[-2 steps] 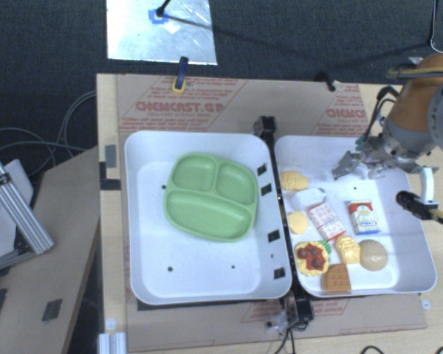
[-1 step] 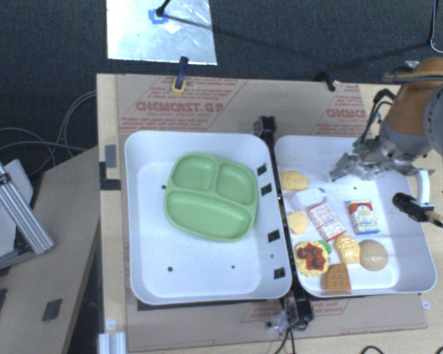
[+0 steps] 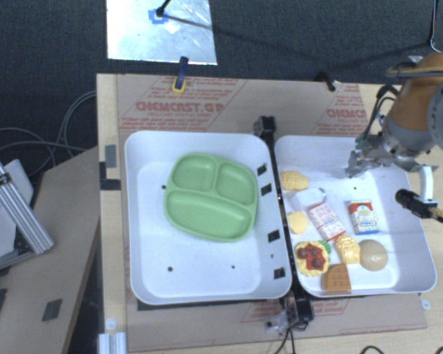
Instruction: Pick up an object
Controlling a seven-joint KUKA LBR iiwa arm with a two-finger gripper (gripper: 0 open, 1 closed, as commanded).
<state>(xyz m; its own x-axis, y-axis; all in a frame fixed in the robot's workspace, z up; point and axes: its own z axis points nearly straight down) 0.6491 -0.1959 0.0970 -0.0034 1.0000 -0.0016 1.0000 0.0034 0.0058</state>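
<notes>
— Where's your room?

— The gripper [image 3: 356,162] hangs over bare floor at the right bin's [image 3: 413,271] far end. The toy food [image 3: 332,234] clusters toward the near rim.

— Grasping anything?

— You can't tell; its tip is too small and blurred.

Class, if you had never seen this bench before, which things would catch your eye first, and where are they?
First, the green divided plate, lying alone in the left bin. Next, the cluster of small toy foods along the right bin's near-left part. Then the gripper above that bin's far side.
</notes>
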